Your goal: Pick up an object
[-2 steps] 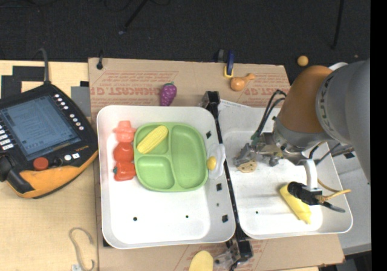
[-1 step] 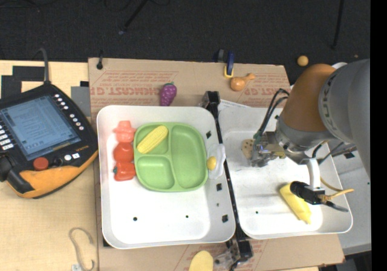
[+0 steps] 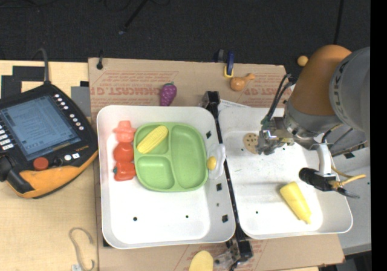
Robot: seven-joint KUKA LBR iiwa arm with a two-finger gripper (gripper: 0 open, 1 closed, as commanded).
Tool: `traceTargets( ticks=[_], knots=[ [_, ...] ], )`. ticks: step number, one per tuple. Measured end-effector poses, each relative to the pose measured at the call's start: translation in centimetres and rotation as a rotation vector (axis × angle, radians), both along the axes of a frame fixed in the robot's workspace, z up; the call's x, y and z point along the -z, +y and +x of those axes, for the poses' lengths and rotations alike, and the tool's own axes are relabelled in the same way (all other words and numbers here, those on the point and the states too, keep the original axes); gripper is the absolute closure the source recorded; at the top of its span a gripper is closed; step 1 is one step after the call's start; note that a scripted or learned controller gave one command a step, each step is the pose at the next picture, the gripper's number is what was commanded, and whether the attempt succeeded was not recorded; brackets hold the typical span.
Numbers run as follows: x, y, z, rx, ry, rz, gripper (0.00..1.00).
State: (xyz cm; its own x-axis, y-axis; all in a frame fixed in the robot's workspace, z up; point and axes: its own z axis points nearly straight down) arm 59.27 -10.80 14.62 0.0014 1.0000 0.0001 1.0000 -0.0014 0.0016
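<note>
Bins stand side by side on a sheet of cardboard [image 3: 133,82] laid over the wooden surface [image 3: 36,227]. From where I stand the arm [image 3: 326,88] comes in from the right and hangs over the far part of the right bin [image 3: 266,215]. Its end effector [image 3: 266,144] is down low near the bin's floor, and whether it is spread or pressed together I cannot tell. I see nothing held in it.

A small round speckled cookie [image 3: 250,140] lies flat on the floor of that bin, just beside the end effector on its left. I cannot say whether the two touch. A yellow wedge [image 3: 296,201] lies well apart from them, toward the near right corner of the same bin.

In the left bin [image 3: 157,227] a green divided plate [image 3: 181,167] lies in the far half. A corn cob [image 3: 151,138] rests aslant in its far left compartment. A red and pink toy figure [image 3: 124,155] lies between the plate and the bin's left wall, close against the plate's edge. A small yellow piece [image 3: 211,163] sits at the plate's right rim, next to the wall between the bins.

Outside the bins, a bunch of purple grapes [image 3: 168,93] and an orange pear [image 3: 240,82] lie on the cardboard behind them, with a blue clamp [image 3: 229,64] at its far edge. A control tablet [image 3: 39,137] rests on the surface to the left, and another yellow thing [image 3: 201,261] lies at the near edge.
</note>
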Motion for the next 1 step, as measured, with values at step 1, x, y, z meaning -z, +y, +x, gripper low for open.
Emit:
traceTargets(
  ticks=[1],
  knots=[
    [-5.17,0.86,-0.38,0.000,0.000,0.000,1.00]
  ],
)
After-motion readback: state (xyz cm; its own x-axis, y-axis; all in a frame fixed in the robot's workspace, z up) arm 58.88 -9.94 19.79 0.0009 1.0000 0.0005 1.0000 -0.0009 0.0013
